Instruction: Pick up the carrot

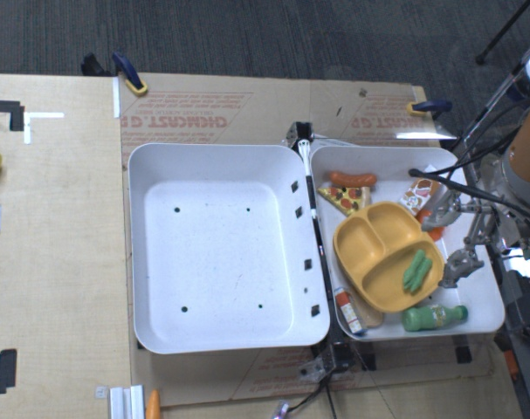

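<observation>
The pick looks barely begun: the small orange carrot (434, 222) lies on the floor of the right-hand shallow white bin (485, 326), near its right wall and just beyond the right rim of the round yellow divided plate (378, 250). It is not lifted. The jaws stand wide apart over that right side of the bin, 1 metal finger (446, 205) touching or just beside the carrot and the other finger (462, 266) closer to the camera, above the plate's edge. Nothing sits squarely between them, so closing on the carrot and raising it both seem left to do. Only a short stretch of the carrot shows, since the upper finger covers part of it. Its long axis appears to run from upper left to lower right in the camera view, though which end is the tip is too small to tell. The left-hand white bin (142, 234) plays no part.
</observation>
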`<state>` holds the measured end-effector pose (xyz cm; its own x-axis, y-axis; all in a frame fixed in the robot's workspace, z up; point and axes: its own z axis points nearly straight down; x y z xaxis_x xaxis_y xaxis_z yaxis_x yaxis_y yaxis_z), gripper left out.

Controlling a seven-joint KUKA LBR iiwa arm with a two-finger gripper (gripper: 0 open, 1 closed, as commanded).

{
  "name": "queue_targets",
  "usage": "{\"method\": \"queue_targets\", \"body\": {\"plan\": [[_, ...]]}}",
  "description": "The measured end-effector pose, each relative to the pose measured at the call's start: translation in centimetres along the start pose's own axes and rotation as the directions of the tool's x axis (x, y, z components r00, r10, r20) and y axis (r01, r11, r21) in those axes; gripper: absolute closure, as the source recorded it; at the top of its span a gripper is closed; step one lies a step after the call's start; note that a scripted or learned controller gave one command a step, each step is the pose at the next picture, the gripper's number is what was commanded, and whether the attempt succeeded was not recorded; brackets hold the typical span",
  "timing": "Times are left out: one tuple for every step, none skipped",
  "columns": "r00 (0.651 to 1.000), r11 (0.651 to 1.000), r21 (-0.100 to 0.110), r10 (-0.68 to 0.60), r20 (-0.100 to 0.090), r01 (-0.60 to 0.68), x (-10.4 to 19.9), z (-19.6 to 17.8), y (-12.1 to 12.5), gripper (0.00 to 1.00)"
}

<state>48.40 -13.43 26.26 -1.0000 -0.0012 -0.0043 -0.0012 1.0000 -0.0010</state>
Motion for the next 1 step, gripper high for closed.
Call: {"method": "queue_targets", "body": {"plan": [[0.921, 0.921, -0.005, 0.389, 0.027, -0.389, -2.80, 15.30, 1.47, 0.00]]}}
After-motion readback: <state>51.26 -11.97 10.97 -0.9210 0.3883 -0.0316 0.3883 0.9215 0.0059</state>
